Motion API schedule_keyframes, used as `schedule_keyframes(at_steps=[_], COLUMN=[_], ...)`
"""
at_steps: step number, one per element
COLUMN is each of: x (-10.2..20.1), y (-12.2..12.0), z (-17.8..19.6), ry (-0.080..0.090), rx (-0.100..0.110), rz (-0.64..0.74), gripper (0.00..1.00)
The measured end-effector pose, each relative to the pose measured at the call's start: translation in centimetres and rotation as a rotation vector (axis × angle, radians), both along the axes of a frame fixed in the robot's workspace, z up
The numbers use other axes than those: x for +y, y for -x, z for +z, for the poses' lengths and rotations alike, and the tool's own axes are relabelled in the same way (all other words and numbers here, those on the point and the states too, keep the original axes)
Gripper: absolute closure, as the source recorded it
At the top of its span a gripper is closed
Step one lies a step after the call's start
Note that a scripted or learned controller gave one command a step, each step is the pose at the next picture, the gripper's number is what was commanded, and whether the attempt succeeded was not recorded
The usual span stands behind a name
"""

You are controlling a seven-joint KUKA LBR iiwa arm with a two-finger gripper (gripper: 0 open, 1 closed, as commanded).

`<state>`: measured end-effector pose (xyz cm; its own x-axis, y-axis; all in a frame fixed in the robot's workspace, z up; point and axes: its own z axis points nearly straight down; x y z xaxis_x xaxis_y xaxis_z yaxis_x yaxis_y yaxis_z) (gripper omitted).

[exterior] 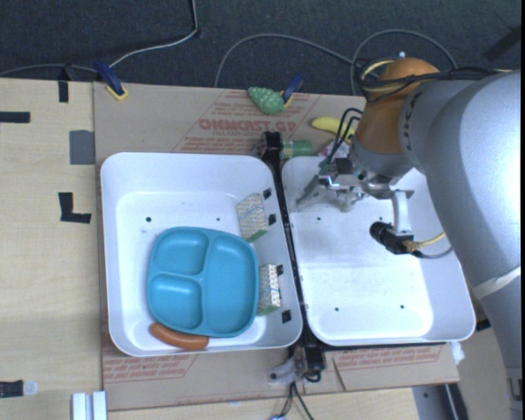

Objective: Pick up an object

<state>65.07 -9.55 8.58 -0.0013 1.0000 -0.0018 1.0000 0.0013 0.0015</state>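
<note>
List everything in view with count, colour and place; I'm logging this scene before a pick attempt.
bins: 2, white, side by side on the bench
plate: 1, blue, three compartments, left bin
sausage: 1, orange, left bin, at the plate's near edge
sponges: 2, pale speckled, left bin by the divider
green item: 1, on cardboard behind the bins
clamp: 1, blue, cardboard's far left corner
arm: 1, grey with orange band, over right bin
gripper: 1, low over right bin's far side

plate [203, 280] in left bin [127, 182], sausage [180, 337] beside
</note>
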Motion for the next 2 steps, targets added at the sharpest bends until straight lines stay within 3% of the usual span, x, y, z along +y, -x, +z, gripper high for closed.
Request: schedule_keyframes(at_steps=[1,2], x=[-0.28,-0.47], y=[-1.83,-1.26], z=[-0.03,-0.02], ry=[-0.001,0.000], rx=[-0.001,-0.001], rz=[0.001,0.001], gripper=[0.00,0.00])
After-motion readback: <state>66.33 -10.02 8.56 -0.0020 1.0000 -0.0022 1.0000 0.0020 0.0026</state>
